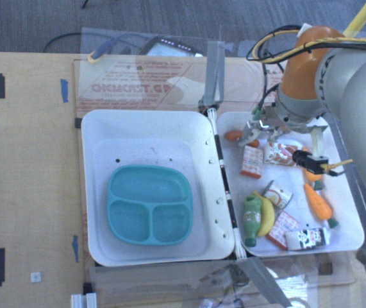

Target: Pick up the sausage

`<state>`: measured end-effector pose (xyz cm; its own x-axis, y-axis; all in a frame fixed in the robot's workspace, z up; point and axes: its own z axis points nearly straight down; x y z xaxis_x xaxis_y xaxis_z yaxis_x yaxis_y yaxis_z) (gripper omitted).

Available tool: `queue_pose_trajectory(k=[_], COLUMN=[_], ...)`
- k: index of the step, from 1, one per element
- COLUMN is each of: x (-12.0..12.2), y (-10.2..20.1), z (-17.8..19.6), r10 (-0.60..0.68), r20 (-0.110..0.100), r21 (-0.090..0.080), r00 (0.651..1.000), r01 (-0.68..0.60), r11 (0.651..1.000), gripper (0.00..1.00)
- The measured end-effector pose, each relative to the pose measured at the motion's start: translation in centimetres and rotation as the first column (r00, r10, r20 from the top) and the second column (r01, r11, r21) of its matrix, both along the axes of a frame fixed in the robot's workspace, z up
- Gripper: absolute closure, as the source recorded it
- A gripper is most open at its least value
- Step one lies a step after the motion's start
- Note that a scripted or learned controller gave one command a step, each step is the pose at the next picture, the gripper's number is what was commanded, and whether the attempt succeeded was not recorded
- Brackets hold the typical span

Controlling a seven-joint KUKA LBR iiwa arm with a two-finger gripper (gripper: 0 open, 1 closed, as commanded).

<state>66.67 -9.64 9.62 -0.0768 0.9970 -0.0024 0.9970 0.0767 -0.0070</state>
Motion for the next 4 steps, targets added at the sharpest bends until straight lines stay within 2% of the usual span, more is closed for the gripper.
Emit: queue_pose_trajectory(k=[1,2,3,4], x=[-1.2,-3.6,-5.0,-7.5], y=[10.6,16.3,10.6,17.1], z=[9.5,3.6,8.4,5.2], r10=[-0.048,-0.09,-0.2,-0.276], r20=[0.001,0.023,0.001,0.013], r21=[0.002,-0.015,0.0,-0.013], r00=[0.999,0.996,0.98,0.961], r01=[0.048,0.09,0.2,0.276], r11=[0.999,0.996,0.98,0.961], gripper=[1.0,1.0,1.0,1.0])
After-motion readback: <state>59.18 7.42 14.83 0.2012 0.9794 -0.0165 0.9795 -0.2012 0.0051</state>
